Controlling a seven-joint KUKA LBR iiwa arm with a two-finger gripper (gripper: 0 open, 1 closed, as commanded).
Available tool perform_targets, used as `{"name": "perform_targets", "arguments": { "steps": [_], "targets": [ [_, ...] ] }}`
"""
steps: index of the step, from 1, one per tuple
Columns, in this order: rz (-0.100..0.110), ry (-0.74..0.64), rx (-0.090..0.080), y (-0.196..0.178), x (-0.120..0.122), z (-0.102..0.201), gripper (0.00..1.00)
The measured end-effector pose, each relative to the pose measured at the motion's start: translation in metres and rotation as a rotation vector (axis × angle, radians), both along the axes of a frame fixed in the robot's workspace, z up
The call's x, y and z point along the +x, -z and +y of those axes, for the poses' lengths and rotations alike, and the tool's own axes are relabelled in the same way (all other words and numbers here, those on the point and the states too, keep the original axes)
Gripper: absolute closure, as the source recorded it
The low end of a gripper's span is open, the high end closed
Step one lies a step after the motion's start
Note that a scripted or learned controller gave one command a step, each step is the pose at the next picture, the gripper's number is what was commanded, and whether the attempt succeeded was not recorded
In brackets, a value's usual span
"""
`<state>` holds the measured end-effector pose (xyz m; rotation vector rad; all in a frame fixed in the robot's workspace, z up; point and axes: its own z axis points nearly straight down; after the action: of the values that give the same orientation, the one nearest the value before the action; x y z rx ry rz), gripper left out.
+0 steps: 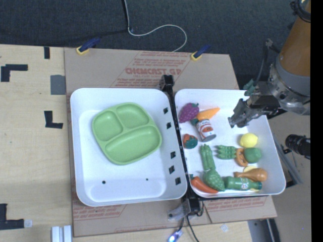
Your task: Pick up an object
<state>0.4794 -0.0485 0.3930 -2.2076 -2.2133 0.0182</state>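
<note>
Your pincer [238, 118] is hovering over the right bin [275, 135], nothing visibly between its fingers; I cannot tell how wide they are standing. The yellow lemon [248, 140] is lying nearest, just below and slightly right, so you're looking at a short drop.

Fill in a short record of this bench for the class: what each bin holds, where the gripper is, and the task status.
left bin: green divided plate
right bin: toy food, including purple grapes, small can, yellow lemon, green bottle, carrot
gripper: above the right bin's upper right part, over bare floor, apart from the lemon
task status: no object lifted yet
</note>
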Motion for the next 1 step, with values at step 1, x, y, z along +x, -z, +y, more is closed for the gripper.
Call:
{"name": "perform_targets", "arguments": {
  "steps": [1],
  "targets": [
    [-0.032, -0.006, -0.001, -0.1281, 0.0048, 0.0576, 1.0]
  ]
}}
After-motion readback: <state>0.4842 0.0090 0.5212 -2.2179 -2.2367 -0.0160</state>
